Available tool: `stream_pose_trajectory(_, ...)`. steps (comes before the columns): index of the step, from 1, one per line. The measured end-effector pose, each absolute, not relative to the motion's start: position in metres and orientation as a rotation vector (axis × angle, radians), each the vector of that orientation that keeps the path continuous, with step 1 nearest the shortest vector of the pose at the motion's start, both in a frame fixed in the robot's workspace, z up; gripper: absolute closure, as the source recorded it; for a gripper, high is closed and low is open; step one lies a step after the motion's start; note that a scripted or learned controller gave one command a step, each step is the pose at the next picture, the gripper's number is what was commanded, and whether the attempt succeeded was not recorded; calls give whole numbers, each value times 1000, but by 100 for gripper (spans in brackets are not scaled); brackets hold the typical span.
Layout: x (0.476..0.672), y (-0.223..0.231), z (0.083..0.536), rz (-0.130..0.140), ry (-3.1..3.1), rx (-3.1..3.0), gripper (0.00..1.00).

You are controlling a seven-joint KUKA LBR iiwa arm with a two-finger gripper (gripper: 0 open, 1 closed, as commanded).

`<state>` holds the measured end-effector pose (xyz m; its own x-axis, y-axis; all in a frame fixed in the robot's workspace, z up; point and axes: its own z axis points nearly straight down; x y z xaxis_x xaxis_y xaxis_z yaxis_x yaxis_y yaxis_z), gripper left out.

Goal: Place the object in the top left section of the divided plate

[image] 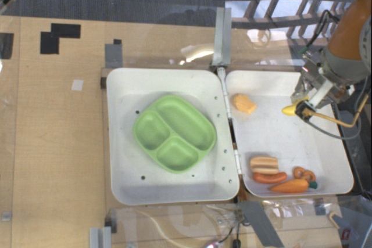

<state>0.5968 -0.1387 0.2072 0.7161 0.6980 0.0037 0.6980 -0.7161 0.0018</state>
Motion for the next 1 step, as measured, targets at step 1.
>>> stream_pose_trajectory(1, 628, -77, 266, 4, 1321, 2850, 100)
